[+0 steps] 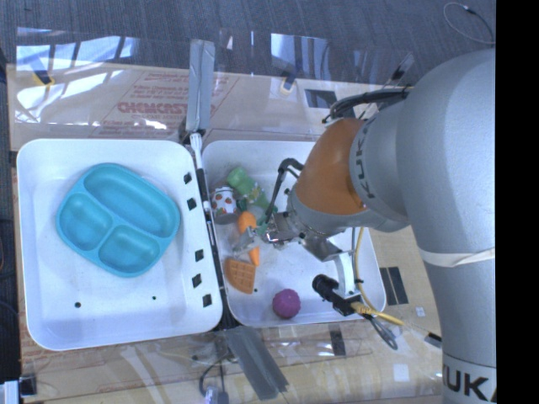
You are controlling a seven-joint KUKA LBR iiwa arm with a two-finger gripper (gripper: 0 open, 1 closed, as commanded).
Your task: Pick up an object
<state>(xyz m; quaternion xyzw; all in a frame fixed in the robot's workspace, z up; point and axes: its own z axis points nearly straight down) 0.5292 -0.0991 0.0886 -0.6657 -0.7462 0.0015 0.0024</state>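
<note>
Over the right bin [370, 297] my pincer [261, 236] hangs low; I cannot tell how it stands. Just beside it sits an orange piece [245, 222], a waffle-like piece [240, 274] below, a purple ball [286, 303] farther down, and a blue tray [118, 219] well left.

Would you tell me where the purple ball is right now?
The purple ball lies in the right bin, near its front edge, right of the orange waffle piece.
</note>
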